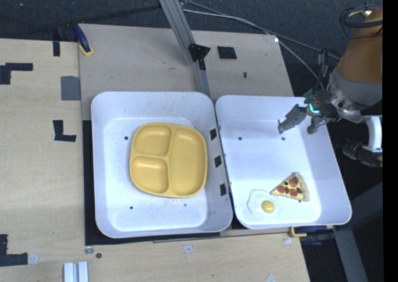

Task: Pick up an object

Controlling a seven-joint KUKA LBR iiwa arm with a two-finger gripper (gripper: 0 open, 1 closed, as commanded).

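Jaws spread, empty; pizza slice [291,187] well below gripper [301,120].

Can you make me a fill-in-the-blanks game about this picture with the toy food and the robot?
1. The yellow plate lies in the ____ bin.
2. The pizza slice lies in the right bin beside the fried ____.
3. The plate has ____ compartments.
4. The pincer hangs over the ____ bin.

Missing words: left; egg; three; right
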